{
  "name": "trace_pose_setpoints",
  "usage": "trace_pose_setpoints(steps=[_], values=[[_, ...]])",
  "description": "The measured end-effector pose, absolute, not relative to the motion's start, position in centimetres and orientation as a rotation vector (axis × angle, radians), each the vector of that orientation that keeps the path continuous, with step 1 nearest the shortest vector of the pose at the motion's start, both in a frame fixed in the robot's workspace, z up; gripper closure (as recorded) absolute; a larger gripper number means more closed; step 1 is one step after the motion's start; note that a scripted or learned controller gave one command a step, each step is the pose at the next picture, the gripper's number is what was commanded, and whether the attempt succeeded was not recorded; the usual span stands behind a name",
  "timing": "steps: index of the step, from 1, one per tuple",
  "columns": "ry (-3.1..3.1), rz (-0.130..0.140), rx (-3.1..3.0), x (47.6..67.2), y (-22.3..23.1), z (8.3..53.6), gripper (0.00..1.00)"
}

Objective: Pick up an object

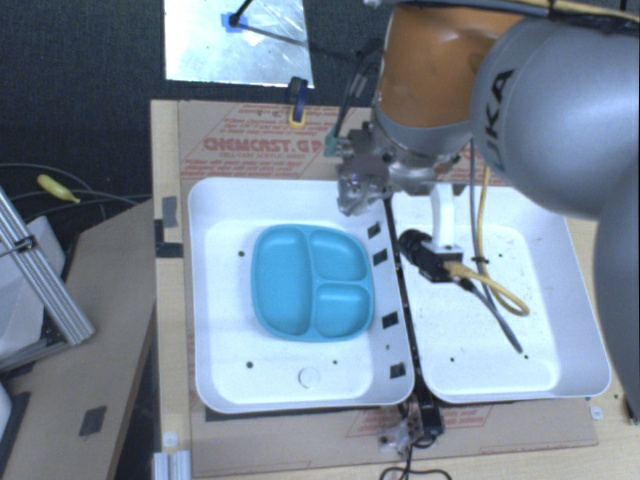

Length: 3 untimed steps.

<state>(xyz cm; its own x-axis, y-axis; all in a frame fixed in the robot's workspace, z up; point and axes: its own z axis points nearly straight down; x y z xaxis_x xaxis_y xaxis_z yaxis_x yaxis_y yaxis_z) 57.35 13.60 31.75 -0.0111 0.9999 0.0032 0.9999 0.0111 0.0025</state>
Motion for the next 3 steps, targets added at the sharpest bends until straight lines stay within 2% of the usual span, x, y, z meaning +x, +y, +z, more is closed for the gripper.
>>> trace_pose_setpoints(steps=[1,2,3], values=[[-2.233,-0.026,-2.224,56.0,11.6,46.1,1.0],[-2.238,-0.017,-2.207,54.8,20.9,52.6,1.0],[-2.215,0.021,-2.22,61.4,19.3,34.9,1.0]])
